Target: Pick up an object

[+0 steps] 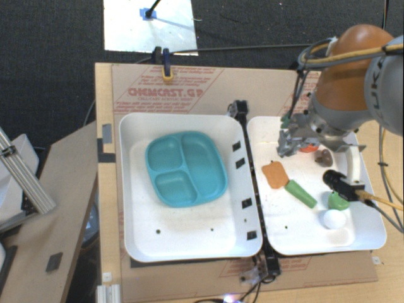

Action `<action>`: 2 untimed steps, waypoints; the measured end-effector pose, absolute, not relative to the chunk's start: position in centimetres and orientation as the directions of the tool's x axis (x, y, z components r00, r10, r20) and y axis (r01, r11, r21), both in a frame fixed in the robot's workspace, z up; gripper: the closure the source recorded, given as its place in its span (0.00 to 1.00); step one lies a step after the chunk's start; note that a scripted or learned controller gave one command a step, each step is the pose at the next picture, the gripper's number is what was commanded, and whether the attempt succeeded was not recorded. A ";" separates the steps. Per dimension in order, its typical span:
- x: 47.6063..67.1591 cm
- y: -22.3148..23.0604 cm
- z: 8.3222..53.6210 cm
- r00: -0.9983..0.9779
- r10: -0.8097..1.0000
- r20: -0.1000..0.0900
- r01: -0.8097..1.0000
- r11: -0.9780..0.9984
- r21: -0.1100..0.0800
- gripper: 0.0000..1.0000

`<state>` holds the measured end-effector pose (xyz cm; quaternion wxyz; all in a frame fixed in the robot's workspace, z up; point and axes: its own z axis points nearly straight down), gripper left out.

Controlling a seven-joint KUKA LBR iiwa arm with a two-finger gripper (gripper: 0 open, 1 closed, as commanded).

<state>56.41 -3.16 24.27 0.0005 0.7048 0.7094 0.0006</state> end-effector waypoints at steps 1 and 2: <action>56.4 2.4 22.9 -0.009 1.000 0.001 1.000 0.009 0.000 1.00; 55.8 7.5 23.6 -0.009 1.000 0.002 1.000 0.009 0.002 1.00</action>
